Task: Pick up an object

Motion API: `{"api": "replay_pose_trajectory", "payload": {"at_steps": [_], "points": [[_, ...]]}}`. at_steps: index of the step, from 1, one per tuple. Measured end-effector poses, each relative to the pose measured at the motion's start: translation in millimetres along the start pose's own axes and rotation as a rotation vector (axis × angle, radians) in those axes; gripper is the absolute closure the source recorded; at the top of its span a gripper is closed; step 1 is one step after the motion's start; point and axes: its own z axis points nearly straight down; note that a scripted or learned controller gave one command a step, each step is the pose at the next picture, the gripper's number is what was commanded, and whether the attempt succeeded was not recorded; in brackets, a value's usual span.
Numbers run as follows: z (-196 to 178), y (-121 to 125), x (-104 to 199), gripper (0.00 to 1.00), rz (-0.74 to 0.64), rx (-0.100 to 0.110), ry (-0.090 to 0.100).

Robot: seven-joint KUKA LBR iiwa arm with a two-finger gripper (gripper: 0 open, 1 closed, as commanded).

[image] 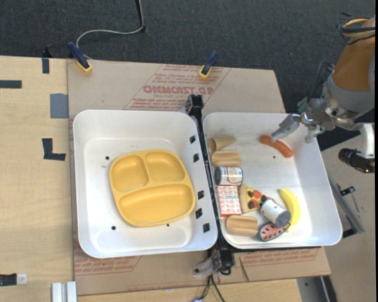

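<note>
Hovering over the right bin (321, 187) now, up near its far corner, with the gripper (300, 128) spread open, one finger slanting toward the orange sausage-shaped piece (276, 145) and nothing held between them. Looks like the reach-in stage of the pick, and that orange piece, lying alone on bare white floor just beside the fingertips, seems the likeliest target. Best handled by centring over its middle, turning the wrist so the fingers straddle its narrow width rather than its length, then dropping straight down before closing. Worth watching for a roll away on contact, given how round it appears, and for the bin wall close behind. Elsewhere in the same bin, a crowded column along the near-centre divider: a tan wedge (221, 143) at the top, a small can (229, 175) lying on its side below a tan block, then a printed red-and-white packet (228, 200), and a tan roll-shaped piece (241, 225) at the bottom. Tucked to the right of those, a banana (292, 204), a white bottle (274, 211) tipped over and touching it, plus some small bits too jumbled to name. Over in the left bin (88, 187), just a yellow divided tray (152, 187) lying flat, its three compartments bare.
</note>
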Motion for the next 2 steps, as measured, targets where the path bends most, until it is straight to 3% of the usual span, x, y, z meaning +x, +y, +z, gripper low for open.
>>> {"api": "replay_pose_trajectory", "payload": {"at_steps": [1,2], "points": [[111.4,60.1,29.7,0.00,-0.003,-0.018,-0.005],[121.6,56.1,5.8,0.00,-0.001,-0.005,-0.004]]}}
